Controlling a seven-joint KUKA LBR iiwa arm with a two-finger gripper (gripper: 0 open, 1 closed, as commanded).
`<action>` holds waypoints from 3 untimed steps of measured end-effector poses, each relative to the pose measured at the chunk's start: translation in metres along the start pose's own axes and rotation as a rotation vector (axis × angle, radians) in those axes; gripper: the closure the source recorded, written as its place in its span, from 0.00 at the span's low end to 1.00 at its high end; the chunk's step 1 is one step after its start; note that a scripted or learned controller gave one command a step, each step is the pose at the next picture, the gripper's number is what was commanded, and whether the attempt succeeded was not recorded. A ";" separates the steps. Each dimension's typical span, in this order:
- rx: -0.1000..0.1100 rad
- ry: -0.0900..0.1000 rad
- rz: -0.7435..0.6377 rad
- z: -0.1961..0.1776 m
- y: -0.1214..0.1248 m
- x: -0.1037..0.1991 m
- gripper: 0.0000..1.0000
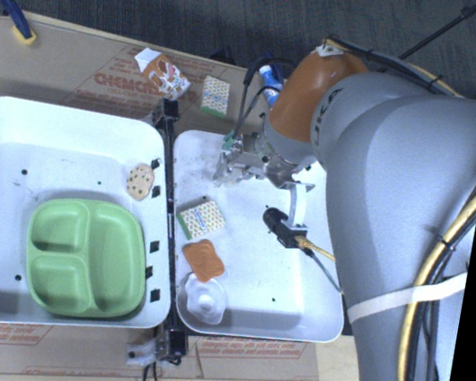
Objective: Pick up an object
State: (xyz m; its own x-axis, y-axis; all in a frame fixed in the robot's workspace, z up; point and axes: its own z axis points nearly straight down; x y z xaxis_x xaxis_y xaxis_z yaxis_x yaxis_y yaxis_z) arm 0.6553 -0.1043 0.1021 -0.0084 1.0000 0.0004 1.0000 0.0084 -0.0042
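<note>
hand (235, 164) at the upper left corner of the right bin (289, 317), honestly can't tell if it's clenched or released, checkered packet (202, 219), orange chunk (204, 259) and clear cup (203, 299) strung out below it toward the bottom of the frame, nothing touching the hand

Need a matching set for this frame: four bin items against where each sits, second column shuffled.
Items: 1 green divided tray; 2 spotted tan disc; 3 checkered packet; 4 clear plastic cup.
Places: A right bin, bottom-left corner in view; B left bin, upper right, by its right wall; C left bin, filling its lower half; D right bin, just above the orange piece.
Pairs: 1-C; 2-B; 3-D; 4-A.
</note>
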 end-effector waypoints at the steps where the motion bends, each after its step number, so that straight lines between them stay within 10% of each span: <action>1: -0.006 0.001 0.002 -0.091 0.002 0.066 1.00; 3: 0.000 -0.001 -0.001 -0.108 -0.171 0.187 1.00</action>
State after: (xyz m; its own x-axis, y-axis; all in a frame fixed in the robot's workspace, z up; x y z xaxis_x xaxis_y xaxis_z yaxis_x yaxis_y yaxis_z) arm 0.4834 0.0809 0.2112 -0.0091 1.0000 -0.0008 0.9999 0.0091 -0.0046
